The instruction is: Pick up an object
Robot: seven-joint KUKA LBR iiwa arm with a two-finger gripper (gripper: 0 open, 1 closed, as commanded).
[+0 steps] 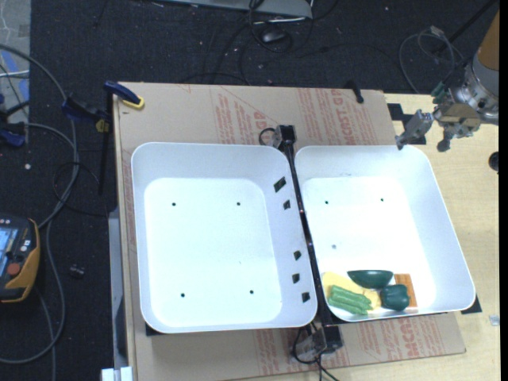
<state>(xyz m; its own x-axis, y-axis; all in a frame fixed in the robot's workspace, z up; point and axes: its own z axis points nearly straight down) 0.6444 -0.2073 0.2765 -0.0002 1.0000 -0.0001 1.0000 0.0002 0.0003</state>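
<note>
The arm enters at the upper right, its orange band just visible at the picture's edge, and the gripper (429, 132) hangs above the far right corner of the right bin (444, 213), over the bin's rim and the bench (198, 109) beyond it. Its two dark fingers (410, 131) are spread apart with open space between them, and nothing is held there.

The objects to pick lie bunched together in the near part of the right bin, well apart from the gripper. A dark green bowl-like piece (371, 278), rounded below and flat across the top, sits farthest back in the cluster. Just in front of it on the left is a light green ridged piece (349, 299), long and lumpy, lying aslant on a pale yellow flat piece (336, 281). To the right is a small dark teal rounded object (395, 298), touching or nearly touching an orange flat piece (406, 281) that peeks out behind it. What exactly these items are cannot be told at this size.

The left bin (151, 236) sits beside the right one, the two joined along a dark middle strip (295, 213) with small black clips.
</note>
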